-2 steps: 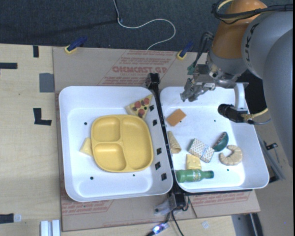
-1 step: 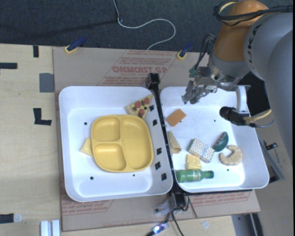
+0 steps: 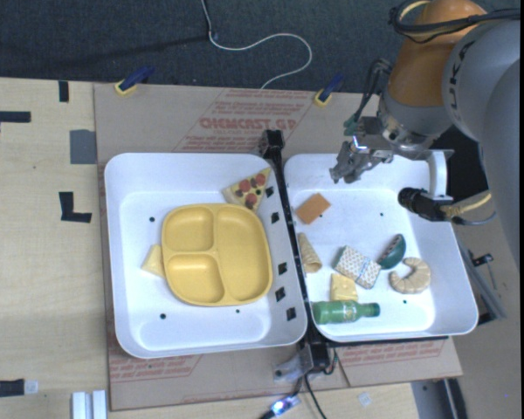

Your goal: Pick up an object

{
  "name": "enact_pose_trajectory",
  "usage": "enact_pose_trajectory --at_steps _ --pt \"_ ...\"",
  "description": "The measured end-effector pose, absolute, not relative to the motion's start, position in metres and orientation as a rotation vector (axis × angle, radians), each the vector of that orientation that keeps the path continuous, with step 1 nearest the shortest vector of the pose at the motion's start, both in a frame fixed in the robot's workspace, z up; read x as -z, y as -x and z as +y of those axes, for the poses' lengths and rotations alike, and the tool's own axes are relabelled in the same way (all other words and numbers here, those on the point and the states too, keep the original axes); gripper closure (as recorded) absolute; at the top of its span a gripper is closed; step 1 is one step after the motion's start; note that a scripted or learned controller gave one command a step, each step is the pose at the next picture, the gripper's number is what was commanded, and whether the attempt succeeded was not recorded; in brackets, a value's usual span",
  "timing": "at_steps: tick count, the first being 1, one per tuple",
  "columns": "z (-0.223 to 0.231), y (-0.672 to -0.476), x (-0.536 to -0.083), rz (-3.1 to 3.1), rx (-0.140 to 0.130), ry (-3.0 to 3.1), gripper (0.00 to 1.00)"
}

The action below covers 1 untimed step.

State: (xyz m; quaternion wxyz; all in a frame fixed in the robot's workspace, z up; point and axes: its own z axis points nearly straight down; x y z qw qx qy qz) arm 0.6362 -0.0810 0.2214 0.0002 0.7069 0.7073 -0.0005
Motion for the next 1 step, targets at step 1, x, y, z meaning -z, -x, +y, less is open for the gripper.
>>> enact_pose_trajectory --at_steps 1 --pt "-0.0647 -0.6398 -0.2176 2.223 0.003 -2.220 1.00"
